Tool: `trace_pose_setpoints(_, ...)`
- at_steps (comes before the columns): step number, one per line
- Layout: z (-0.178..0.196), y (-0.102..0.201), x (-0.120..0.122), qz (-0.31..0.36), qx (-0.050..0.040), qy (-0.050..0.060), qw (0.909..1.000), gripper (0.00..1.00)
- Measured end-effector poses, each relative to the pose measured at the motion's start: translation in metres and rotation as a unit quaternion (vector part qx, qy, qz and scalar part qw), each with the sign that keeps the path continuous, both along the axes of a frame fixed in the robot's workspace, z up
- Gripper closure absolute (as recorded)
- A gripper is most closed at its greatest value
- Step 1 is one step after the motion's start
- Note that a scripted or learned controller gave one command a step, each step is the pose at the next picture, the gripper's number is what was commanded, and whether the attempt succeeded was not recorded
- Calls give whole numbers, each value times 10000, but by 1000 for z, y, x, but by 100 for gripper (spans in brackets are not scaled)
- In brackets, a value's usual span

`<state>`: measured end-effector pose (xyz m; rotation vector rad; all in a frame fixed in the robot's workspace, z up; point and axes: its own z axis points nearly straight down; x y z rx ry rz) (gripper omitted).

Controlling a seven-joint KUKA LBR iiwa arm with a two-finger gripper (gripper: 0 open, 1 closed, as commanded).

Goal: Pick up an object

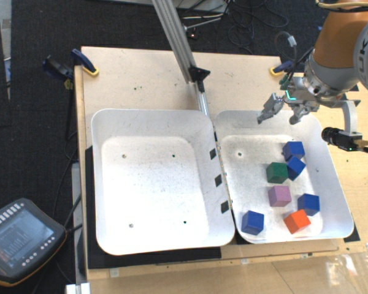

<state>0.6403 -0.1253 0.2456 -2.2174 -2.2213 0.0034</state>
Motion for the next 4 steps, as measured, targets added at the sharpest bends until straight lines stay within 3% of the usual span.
trace_pose_setpoints(1,2,0,0,4,-5,-11,10000,0)
trace_pose_setpoints(4,-153,-11,7,-11,-1,4,10000,0)
